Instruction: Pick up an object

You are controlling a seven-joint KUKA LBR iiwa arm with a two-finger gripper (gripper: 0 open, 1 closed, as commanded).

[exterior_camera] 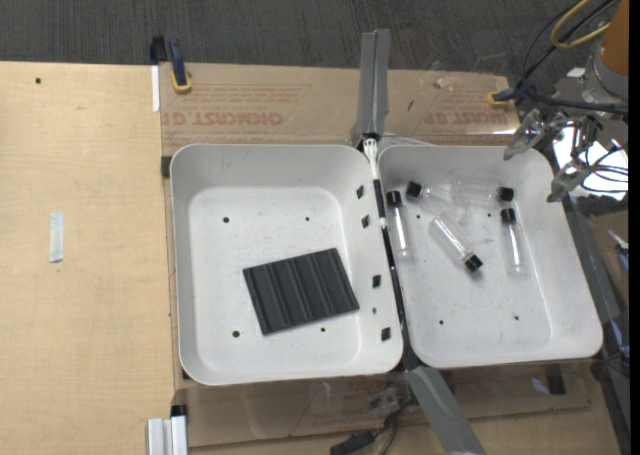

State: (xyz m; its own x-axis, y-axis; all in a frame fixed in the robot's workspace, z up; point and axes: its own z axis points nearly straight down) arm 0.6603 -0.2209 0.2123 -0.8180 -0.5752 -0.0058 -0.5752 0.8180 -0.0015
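Several clear plastic tubes with black caps lie scattered in the right bin (pixel 560 333). One tube (pixel 397 226) lies along the bin's left wall, another tube (pixel 455 244) sits diagonally in the middle, and a third tube (pixel 513 240) is towards the right. A flat black ribbed panel (pixel 300 290) rests in the left bin (pixel 200 243). My gripper (pixel 543 161) hangs over the far right corner of the right bin, above and to the right of the tubes. It is open, with nothing between its fingers.
A grey divider bar (pixel 374 83) runs between the bins at the back. Cardboard (pixel 250 113) lies behind the bins, with clamps (pixel 178 71) on its edge. Yellow and black cables (pixel 580 18) loop beside the arm at the upper right. A tan bench top (pixel 80 273) spreads to the left.
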